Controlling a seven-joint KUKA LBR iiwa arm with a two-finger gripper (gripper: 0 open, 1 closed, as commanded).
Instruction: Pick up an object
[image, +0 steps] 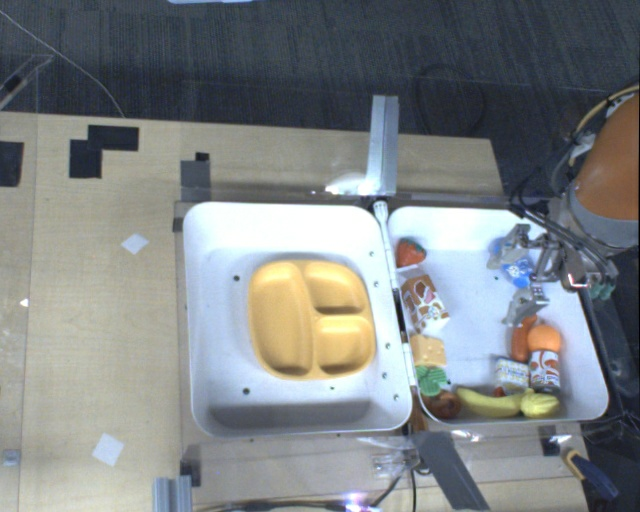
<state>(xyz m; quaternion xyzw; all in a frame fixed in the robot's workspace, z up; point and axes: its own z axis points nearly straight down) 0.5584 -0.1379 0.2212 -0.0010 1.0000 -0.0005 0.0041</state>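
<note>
- Yellow banana (498, 403) lies along the near wall of the right bin (460, 232), with a dark red fruit (446, 404) at its left end and something green (431, 379) just behind; I judge the loose toys have gathered low against that edge.
- Behind them, a small white-labelled can (512, 373) and an orange-capped bottle (545, 365) stand side by side, touching or nearly so, which makes a clean grasp on either awkward.
- Along the bin's left wall I see a pale yellow block (428, 351), a brown-and-white packet (423, 303) and a strawberry (410, 252) in a row, well apart from the arm.
- My gripper (527, 300) hangs over the right side of this bin, just above an orange object (521, 342) that I take as the likeliest target; nothing sits visibly between the fingers, and I cannot tell whether they stand apart or together, since the metalwork blurs into the white floor.
- Left bin (215, 300) carries a yellow divided tray (308, 318) laid flat in its middle.
- Farthest back, the orange band (610, 170) of the arm enters from the right.
</note>
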